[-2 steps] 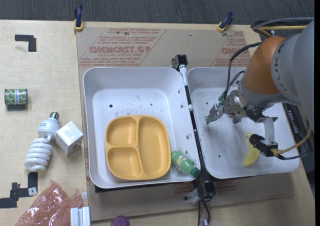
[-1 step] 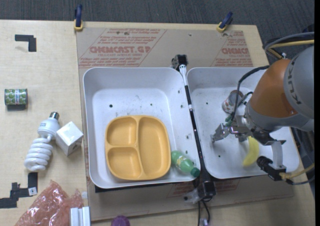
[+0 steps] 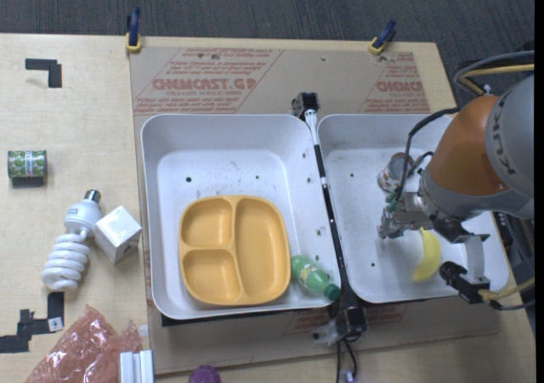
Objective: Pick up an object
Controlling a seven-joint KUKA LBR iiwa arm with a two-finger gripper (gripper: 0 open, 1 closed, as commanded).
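The tool (image 3: 393, 224) hangs low in the right bin (image 3: 361, 275), its dark tip close to the bin floor, and from this slanted look down I cannot tell how it is set or whether it has anything in its grip. Just to its right lies a banana (image 3: 427, 256), yellow and curved, partly covered by the arm (image 3: 472, 160); it looks like the nearest thing to take. Above the tool, near the arm's wrist, sits a small cup (image 3: 393, 171) or similar rounded item, too hidden to name surely. To do the pick well, I judge the tool should centre over the banana's middle, turn so its grip crosses the fruit's narrow width, not its length, come down until it nearly meets the bin floor, close gently, then lift straight up, clear of the bin wall. Since the tool stands beside the banana, not over it, a close here would likely catch nothing. In the left bin (image 3: 161, 203) a yellow tray (image 3: 234, 250) with three compartments lies flat, and a green bottle (image 3: 313, 278) rests at its lower right corner against the bin's wall. Out on the surface (image 3: 68, 84) to the left are a bulb (image 3: 70, 241), a white box (image 3: 118, 233), a small can (image 3: 27, 166) and a red mesh bag (image 3: 81, 347).
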